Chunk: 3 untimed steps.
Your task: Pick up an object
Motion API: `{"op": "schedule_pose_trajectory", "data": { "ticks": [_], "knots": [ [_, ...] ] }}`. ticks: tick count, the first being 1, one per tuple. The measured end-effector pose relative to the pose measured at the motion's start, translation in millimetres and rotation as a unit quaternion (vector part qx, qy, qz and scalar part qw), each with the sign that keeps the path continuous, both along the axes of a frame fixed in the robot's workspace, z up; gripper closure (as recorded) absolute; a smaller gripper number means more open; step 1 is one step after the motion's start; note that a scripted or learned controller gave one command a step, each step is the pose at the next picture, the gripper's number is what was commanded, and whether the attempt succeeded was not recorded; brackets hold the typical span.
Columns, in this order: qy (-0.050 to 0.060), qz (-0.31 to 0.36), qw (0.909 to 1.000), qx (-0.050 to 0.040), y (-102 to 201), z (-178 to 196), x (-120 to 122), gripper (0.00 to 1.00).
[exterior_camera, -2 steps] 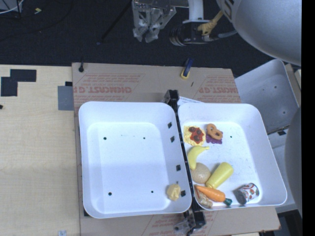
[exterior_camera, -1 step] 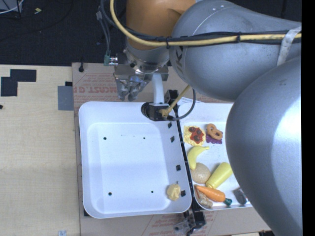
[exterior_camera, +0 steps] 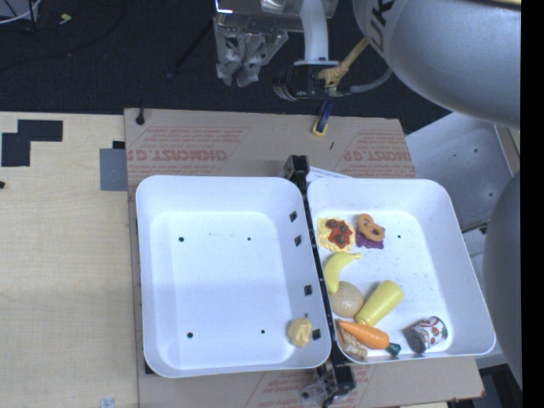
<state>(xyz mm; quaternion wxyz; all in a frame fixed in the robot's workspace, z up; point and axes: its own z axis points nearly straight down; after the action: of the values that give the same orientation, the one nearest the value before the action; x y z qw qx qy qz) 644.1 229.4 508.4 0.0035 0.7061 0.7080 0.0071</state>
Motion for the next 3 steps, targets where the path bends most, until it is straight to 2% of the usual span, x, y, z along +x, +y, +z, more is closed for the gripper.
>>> {"op": "schedule_pose_trajectory", "data": {
  "ticks": [1,2,3],
  "knots": [
    [0.017,-0.001,0.9998,-0.0057,13.1,-169.6,-10.6,1.00],
    [0.000,0.001,1.0000,-0.0003,14.7,12.5,-0.6,1.00],
    [0.018,-0.003,0.9998,-0.0065,11.4,-184.9,-40.1,1.00]
  ]
}}
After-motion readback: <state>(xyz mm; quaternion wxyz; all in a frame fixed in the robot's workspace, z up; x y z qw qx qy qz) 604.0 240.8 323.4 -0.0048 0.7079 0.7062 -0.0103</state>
